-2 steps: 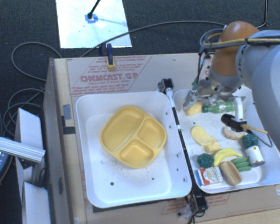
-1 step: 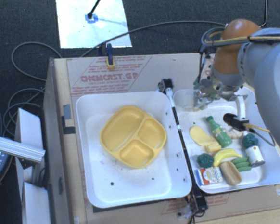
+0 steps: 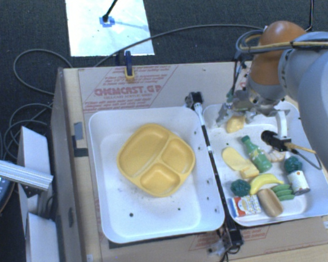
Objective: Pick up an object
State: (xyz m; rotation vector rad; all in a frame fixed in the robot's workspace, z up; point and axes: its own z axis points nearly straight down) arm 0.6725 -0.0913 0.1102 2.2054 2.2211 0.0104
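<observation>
Yellow plastic dominates your left bin [image 3: 111, 216]: a three-compartment tray [image 3: 156, 159] lying flat near its middle, rotated cornerwise. Right bin [image 3: 322, 200] holds the clutter. Your gripper [image 3: 237, 109] sits low over that bin's far left corner, grey arm and orange band [image 3: 278, 36] reaching in behind it. Fingers hidden against the wrist housing; you cannot tell whether they are spread or pressed together. Directly under the gripper, touching or just below it, a small pale yellow wedge-shaped piece [image 3: 234, 124]. Whether it is between the fingers is not readable.

Nearer you in the same bin: a pale yellow oblong block [image 3: 238, 160], a green bottle [image 3: 257, 153] just beside it, a yellow banana [image 3: 265, 180], a green broccoli floret [image 3: 240, 187], a tan bread roll [image 3: 269, 201], a small printed carton [image 3: 245, 206], a white can with dark green top [image 3: 296, 176]. All well apart from the gripper.
</observation>
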